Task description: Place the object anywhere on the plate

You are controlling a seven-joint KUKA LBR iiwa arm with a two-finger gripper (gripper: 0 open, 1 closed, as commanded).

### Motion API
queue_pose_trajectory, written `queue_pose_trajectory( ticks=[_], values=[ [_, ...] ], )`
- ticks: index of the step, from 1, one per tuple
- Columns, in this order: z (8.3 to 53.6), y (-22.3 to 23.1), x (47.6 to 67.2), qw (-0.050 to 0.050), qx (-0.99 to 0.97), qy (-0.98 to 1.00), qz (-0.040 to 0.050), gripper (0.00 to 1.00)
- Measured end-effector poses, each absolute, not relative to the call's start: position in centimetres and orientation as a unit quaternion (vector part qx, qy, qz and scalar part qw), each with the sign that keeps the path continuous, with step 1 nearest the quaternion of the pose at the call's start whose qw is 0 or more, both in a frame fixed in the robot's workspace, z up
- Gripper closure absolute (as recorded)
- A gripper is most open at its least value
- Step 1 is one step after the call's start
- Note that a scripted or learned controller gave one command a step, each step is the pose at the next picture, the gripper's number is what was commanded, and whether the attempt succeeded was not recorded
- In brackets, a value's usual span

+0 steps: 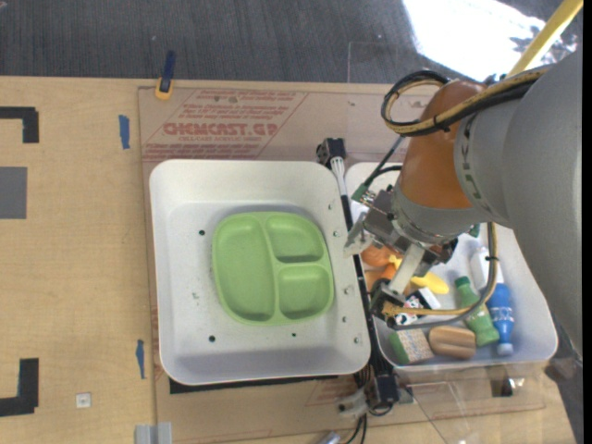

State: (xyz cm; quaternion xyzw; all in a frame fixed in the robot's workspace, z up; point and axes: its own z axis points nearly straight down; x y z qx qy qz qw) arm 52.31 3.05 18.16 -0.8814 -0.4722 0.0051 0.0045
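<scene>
The grey arm with its orange band reaches down into the right-hand shallow white bin (536, 336), and the jaws (400, 280) sit low among a crowded heap of small items; whether they are released or clenched cannot be told, since the wrist covers them. Just beneath and beside the jaws lie a yellow piece (427, 285), an orange piece (377, 255), a green bottle (474, 311), a blue bottle (502, 317) and a tan bread-like block (452, 341). Which of these is the object to move is unclear. The light green three-compartment plastic plate (274, 266) lies well to the far side of the jaws, in the left-hand white bin (176, 276) on the desk, with nothing on it. The likely risk is the clutter: packed pieces could make the jaws pinch two things or slip off one, and a weak hold could drop it at the rim between the bins.
</scene>
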Motion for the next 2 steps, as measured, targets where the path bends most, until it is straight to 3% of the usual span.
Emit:
queue_pose_trajectory(
  ticks=[2],
  values=[
    [18.16, 3.05, 52.31, 0.005, -0.881, -0.472, 0.0051, 0.00]
  ],
)
